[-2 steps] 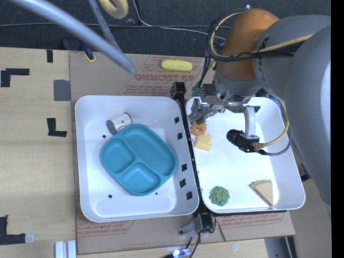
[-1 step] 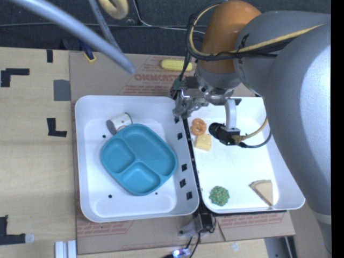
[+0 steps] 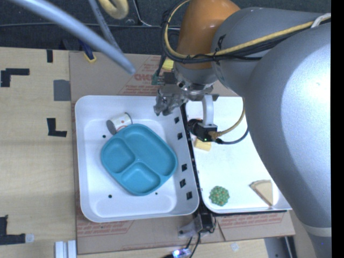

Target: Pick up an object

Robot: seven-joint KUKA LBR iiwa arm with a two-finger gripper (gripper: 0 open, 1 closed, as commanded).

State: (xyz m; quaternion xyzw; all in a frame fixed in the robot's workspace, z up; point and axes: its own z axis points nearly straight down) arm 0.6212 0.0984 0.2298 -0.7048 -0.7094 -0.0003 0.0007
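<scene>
Gripper [image 3: 167, 104] over back-right corner of left bin [image 3: 86, 144], near divider; we can't tell its state. Candidates: tray [image 3: 138, 158] mid-bin, cup [image 3: 119, 122] just behind it. Risks we see: descent clips bin wall; tray too flat/wide, slips; cup rolls off.

Blue tray [image 3: 138, 158], 2 white bins [image 3: 86, 160], green speckled ball [image 3: 219, 195].
</scene>
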